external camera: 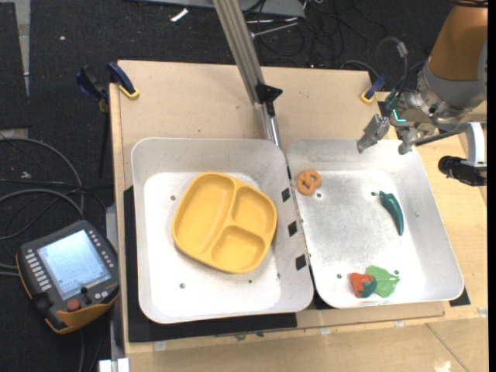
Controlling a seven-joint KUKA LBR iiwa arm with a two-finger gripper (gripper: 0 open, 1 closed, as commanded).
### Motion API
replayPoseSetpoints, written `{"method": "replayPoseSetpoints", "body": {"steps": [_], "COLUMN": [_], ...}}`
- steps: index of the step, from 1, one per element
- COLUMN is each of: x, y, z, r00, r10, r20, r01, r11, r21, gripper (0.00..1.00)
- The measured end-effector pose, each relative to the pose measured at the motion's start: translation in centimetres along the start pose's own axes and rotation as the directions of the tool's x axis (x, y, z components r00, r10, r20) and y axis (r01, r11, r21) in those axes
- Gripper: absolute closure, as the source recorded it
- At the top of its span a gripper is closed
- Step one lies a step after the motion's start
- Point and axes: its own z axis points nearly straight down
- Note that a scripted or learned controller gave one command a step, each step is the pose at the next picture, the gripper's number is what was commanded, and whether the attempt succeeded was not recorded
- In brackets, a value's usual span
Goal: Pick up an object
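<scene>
Bright, even overhead light w/ soft shadows, mild glare on the two shallow white plastic bins [155,208], slightly soft focus overall.

The bench [194,99] is showing a pale, matt board surface, like unfinished fibreboard or plywood. The two white bins [155,208] [434,231] are looking like smooth sheet plastic or painted metal, giving off a soft, dull sheen. The yellow divided plate [225,222] is appearing as smooth moulded plastic, slightly glossy along its ridges. The green pepper toy [392,210] and the red-and-green toy [373,283] are reading as shiny plastic. The small orange pretzel [308,182] is looking matt. The arm [457,45] is wearing a smooth orange band with a satin finish above grey metal. The slanted pole [240,41] is gleaming like brushed aluminium.
</scene>
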Motion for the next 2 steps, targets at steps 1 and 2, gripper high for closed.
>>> {"method": "replayPoseSetpoints", "body": {"steps": [1, 2], "x": [0.2, 0.2], "y": [-0.1, -0.3], "z": [4.3, 10.8], "r00": [1.000, 1.000], "r10": [0.002, 0.003], "r20": [0.000, -0.001], "r01": [-0.002, -0.003], "r11": [1.000, 1.000], "r21": [0.004, 0.007], "gripper": [0.00, 0.00]}}
